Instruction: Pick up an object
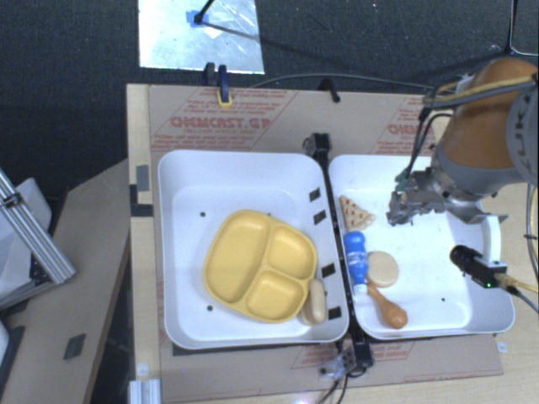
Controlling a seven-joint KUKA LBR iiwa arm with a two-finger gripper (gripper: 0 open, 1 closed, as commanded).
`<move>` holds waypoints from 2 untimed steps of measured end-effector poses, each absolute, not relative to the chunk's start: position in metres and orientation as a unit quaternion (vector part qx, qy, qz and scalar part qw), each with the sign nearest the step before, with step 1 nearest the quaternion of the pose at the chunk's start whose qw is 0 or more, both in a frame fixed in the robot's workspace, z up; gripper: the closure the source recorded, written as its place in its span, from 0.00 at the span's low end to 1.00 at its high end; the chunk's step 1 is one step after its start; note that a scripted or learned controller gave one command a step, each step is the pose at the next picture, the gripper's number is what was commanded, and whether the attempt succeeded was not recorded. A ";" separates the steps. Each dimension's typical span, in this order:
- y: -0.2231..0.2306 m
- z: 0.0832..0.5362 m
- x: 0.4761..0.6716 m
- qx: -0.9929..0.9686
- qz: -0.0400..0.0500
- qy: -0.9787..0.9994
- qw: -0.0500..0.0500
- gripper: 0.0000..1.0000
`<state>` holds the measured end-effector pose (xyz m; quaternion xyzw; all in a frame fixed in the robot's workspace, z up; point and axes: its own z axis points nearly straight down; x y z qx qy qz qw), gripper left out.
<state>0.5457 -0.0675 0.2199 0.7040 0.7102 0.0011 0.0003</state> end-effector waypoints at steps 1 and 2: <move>-0.014 0.211 0.544 0.704 0.001 0.711 -0.001 1.00; 0.036 0.223 0.546 0.703 0.002 0.711 0.000 1.00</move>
